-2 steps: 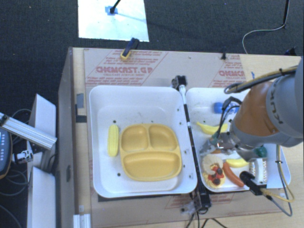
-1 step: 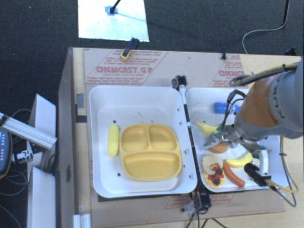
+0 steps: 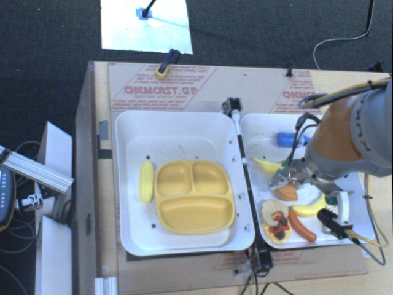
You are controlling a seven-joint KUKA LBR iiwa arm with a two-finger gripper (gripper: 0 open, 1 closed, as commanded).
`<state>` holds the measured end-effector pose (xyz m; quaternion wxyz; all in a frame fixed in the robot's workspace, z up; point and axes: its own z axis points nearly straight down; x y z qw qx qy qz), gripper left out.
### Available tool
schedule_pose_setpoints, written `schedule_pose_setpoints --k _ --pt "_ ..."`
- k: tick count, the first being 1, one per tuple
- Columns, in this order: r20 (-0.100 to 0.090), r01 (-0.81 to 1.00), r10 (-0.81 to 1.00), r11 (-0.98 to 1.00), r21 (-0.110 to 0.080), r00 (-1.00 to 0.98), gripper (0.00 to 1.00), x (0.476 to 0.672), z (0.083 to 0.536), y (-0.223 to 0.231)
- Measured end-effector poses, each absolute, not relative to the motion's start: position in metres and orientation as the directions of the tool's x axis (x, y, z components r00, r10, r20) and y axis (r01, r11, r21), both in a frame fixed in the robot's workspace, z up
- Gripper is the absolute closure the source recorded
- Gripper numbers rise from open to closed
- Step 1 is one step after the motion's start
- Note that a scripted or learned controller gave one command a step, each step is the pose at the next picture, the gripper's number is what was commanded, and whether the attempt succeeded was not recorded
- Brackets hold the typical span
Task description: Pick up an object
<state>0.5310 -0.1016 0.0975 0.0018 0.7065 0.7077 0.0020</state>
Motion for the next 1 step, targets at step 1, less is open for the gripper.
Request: schedule_pose_setpoints --k 1 --pt "0.002 1.0 1.0 0.005 0.004 -0.005 1.0 0.5618 0.1853 -0.0128"
